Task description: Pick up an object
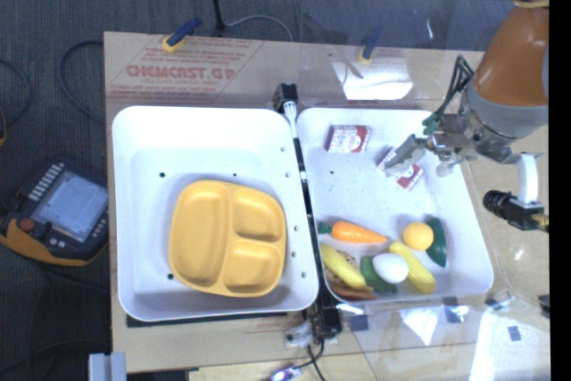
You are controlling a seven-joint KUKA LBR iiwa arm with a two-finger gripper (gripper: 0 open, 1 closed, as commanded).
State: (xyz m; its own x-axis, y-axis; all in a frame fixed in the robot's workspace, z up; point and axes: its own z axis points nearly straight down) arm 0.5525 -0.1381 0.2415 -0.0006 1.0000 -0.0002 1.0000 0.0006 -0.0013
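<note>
My gripper (399, 157) hangs over the upper right part of the right bin (464, 192), reaching in from the right. Just below its tip lies a small red and white packet (410, 178), partly covered by it; I cannot tell whether they touch. A red and white box (348, 138) lies to the left, near the bin's back wall. Along the front of the bin sit an orange carrot (357, 234), a yellow lemon (417, 236), a white egg (389, 268), a corn cob (416, 269), a banana (339, 265) and a dark green vegetable (436, 245).
The left bin (143, 147) holds a yellow divided plate (227, 236). A black divider bar (299, 165) runs between the bins. A white paper (375, 80) lies behind the right bin, and a handheld controller (58, 210) rests on the floor at left.
</note>
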